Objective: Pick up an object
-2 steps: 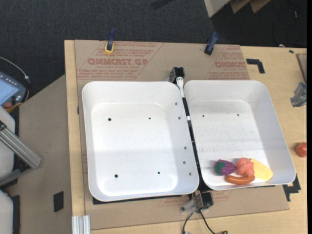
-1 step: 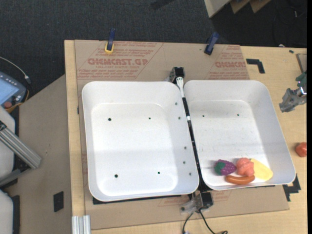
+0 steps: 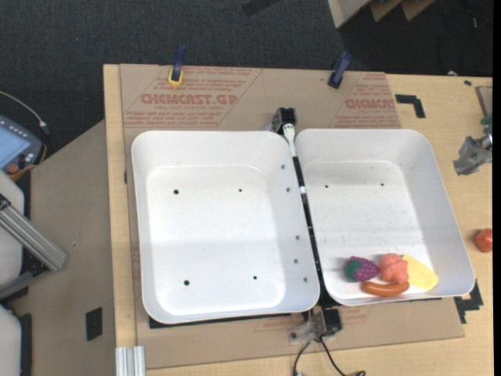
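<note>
Several small toys lie bunched in the near right corner of the right bin [image 3: 368, 210]. A purple grape cluster [image 3: 361, 269] is on the left of the bunch. Beside it sits a lumpy red-orange piece [image 3: 394, 267], touching a yellow piece [image 3: 423, 275] on its right. An orange sausage-shaped piece [image 3: 385, 288] lies along the bin's front wall just below them.
The left bin [image 3: 211, 225] lies beside the right one, with a black divider strip [image 3: 301, 202] between them. A grey metal piece [image 3: 472, 153] and a small orange thing [image 3: 483, 241] sit on the cardboard-covered bench at the right edge. Two clamps [image 3: 177, 67] hold the board's far edge.
</note>
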Controlling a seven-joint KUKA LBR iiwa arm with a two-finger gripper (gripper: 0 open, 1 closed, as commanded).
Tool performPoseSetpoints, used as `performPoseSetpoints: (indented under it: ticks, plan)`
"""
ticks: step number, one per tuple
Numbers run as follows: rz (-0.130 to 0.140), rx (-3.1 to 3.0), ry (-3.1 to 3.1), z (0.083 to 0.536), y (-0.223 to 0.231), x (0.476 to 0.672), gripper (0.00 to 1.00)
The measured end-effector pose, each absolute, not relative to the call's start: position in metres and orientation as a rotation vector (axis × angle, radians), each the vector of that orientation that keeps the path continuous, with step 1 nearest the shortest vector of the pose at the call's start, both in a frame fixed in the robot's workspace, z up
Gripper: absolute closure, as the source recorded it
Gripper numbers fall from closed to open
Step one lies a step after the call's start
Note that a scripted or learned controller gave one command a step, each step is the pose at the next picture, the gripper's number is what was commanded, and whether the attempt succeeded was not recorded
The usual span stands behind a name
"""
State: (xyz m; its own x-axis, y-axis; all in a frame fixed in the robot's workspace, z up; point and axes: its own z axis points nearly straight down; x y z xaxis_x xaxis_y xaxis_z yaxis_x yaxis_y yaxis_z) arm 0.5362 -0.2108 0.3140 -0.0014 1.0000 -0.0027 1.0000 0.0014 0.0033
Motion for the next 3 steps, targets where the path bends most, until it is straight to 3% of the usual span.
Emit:
performPoseSetpoints:
  ticks: [1, 2, 3]
  plan:
    - [0.003, 2.214, 2.221, 0.335, -0.173, 0.538, 1.00]
    - [0.003, 2.214, 2.218, 0.344, -0.175, 0.538, 1.00]
    - [-0.003, 2.225, 2.219, 0.331, -0.215, 0.527, 1.00]
